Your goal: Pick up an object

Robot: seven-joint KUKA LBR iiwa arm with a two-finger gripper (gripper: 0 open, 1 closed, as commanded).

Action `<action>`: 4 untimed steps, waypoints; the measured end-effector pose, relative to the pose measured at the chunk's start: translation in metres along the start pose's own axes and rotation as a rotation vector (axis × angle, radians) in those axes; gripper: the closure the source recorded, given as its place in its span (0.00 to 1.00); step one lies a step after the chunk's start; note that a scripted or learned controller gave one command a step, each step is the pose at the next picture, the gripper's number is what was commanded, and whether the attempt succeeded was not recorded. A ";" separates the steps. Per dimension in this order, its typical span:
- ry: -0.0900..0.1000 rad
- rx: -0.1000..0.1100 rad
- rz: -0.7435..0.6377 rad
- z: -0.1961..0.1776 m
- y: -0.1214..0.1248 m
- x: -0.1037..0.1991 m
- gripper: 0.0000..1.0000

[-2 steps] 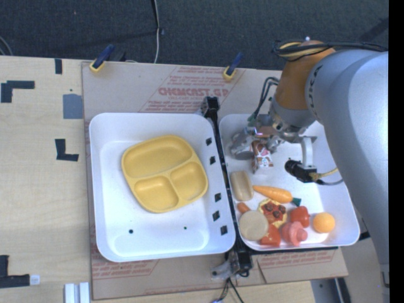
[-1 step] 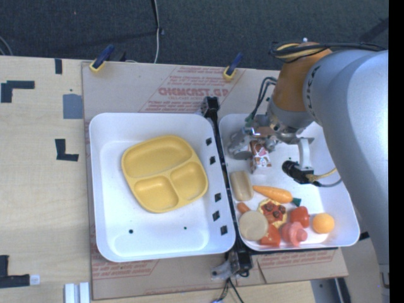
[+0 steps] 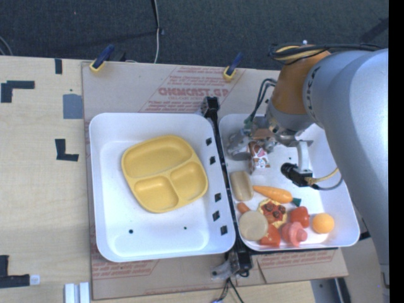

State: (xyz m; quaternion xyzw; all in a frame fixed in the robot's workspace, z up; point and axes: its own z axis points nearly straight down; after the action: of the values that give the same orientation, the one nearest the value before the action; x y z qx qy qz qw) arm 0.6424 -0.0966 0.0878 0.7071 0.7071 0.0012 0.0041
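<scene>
My gripper [image 3: 250, 145] hangs low over the upper left part of the right bin [image 3: 338, 197], under the orange-banded wrist. A small red and white object [image 3: 259, 157] lies right beneath it, and I cannot tell whether they touch. Toy foods fill the near end of this bin. Among them are a tan bread piece [image 3: 241, 185], a carrot [image 3: 273, 194], a cream disc [image 3: 253, 225], a pizza slice [image 3: 273, 210], a red fruit [image 3: 299, 216] and an orange ball [image 3: 322, 223].
The left bin [image 3: 104, 188] holds a yellow divided plate [image 3: 165, 172]. A black divider with clips [image 3: 216, 169] runs between the bins. The arm's grey body covers the right side. A black cable [image 3: 303, 177] loops over the right bin.
</scene>
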 end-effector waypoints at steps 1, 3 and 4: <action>0.004 0.025 0.000 0.001 0.010 -0.001 0.00; 0.002 0.001 0.000 0.000 0.003 0.002 0.00; 0.007 0.024 -0.002 0.001 0.021 0.000 0.00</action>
State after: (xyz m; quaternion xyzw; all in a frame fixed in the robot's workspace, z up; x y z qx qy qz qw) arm 0.6633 -0.0968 0.0868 0.7064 0.7078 -0.0049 -0.0069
